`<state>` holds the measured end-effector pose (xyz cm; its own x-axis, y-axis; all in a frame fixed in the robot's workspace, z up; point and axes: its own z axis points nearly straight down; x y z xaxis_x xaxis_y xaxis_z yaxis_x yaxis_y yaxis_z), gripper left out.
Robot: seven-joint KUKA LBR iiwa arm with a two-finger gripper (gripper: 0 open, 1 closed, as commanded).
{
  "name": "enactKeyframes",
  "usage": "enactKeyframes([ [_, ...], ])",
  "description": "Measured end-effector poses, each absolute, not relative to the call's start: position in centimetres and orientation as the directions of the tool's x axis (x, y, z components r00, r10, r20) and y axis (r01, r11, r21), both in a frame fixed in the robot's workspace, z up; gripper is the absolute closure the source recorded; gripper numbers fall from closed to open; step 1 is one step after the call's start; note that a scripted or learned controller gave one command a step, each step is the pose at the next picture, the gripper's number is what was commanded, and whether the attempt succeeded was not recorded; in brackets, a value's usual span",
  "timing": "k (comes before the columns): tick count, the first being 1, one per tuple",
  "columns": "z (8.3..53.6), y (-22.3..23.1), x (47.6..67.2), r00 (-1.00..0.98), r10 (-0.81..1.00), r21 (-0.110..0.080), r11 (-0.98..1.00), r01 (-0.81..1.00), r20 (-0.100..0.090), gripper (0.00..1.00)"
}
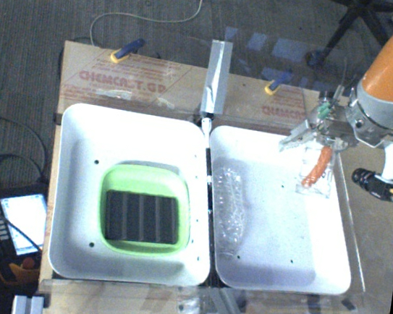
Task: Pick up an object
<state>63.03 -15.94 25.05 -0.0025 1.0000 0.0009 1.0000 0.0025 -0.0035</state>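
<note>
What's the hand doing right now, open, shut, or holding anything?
Hand: above the right white bin, with a clear plastic bag holding an orange object hanging from it; grip appears shut on the bag.

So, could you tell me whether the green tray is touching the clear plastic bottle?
Apart. The camera view shows the green tray in the left bin, the clear plastic bottle in the right.

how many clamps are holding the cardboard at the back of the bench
2: one yellow and blue clamp sits on the cardboard's back edge above the left bin, another above the right bin. The arm may hide more.
</note>
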Motion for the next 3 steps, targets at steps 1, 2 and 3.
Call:
enactKeyframes([
  [1, 18.6, -22.5, 62.8, 0.018, 1.000, -0.004, -0.018, 1.000, -0.002, 0.00],
  [2, 21.1, -21.8, 60.5, -0.118, 0.993, -0.003, 0.118, 0.993, -0.002, 0.00],
  [3, 25.9, -22.3, 60.9, -0.083, 0.997, -0.001, 0.083, 0.997, 0.000, 0.00],
])
